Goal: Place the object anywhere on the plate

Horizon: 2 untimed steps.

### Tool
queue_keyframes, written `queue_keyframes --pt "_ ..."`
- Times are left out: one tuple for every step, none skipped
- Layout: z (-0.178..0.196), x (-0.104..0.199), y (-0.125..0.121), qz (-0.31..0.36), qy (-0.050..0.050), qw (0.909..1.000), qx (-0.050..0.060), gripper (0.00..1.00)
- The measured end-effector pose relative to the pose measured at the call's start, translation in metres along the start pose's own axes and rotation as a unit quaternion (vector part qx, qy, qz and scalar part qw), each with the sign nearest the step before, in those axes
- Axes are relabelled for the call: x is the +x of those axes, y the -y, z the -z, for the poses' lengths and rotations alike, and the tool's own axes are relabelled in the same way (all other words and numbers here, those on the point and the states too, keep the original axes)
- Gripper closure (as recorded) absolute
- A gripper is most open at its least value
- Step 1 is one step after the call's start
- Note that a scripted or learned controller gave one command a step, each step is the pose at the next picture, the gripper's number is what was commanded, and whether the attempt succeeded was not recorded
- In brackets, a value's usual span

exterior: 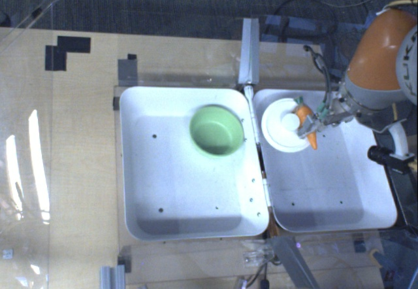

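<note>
A small white plate [279,125] lies in the upper left of the right bin [339,203]. An orange carrot with a green top [304,120] lies across the plate's right edge, its tip pointing down past the rim. My gripper [312,125] reaches in from the right and sits right at the carrot, over the plate's right side. The carrot appears to lie between its fingers.
A green bowl [216,129] stands in the upper right of the left bin [163,203]. A metal divider post [248,52] rises between the two bins at the back. Black cables run behind the right bin.
</note>
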State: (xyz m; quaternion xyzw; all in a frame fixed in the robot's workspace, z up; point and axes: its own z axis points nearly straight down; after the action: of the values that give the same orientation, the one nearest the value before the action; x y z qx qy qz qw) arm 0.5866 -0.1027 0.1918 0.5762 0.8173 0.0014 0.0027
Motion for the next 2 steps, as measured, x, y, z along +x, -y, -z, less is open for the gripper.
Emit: queue_keyframes --pt "0.002 0.031 -0.075 0.042 0.007 0.9991 -0.003 1.0" --pt "0.004 0.049 -0.078 -0.05 0.012 0.9987 0.002 1.0"
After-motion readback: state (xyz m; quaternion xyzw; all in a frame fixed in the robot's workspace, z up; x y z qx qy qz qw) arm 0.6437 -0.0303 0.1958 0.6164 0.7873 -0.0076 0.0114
